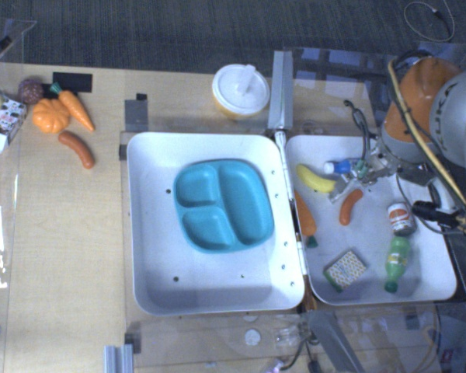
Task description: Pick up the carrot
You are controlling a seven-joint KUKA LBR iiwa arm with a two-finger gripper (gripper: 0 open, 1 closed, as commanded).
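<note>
The carrot (305, 217) lies against the left wall of the right bin (443, 290), its green end toward the near side, with a banana (316, 179) just beyond it and a sausage (350, 206) to its right. The gripper (359, 177) hovers over the far middle of that bin between banana and sausage, apart from the carrot, and how its jaws stand I cannot tell from this blurred patch. This looks like the approach step: the next move calls for shifting left and nearer, lining up across the carrot close to the wall before descending.
</note>
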